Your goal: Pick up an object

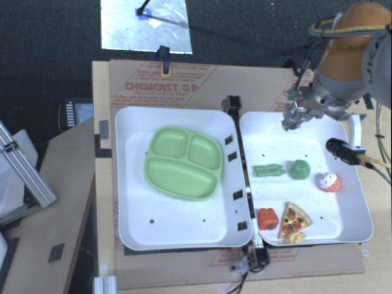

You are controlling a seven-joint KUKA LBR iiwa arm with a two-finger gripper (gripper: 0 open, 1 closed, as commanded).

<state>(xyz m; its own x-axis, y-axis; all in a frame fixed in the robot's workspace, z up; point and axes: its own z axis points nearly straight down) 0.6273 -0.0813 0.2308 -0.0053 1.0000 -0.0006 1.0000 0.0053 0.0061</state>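
Observation:
In the right bin (343,225) lie several small toys: a green bean-like piece (268,170), a green round ball (299,169), a white and orange egg-shaped toy (329,182), a red pepper (267,218) and a pizza slice (294,220). My gripper (292,119) hangs over the far part of the right bin, above and behind the green pieces, touching none of them. Nothing shows between its fingers.
The left bin (131,164) holds a green divided plate (184,162). A black clamp strip (240,164) runs between the two bins. A black camera or fixture (342,150) sticks over the right bin's far right side. Cardboard lies under both bins.

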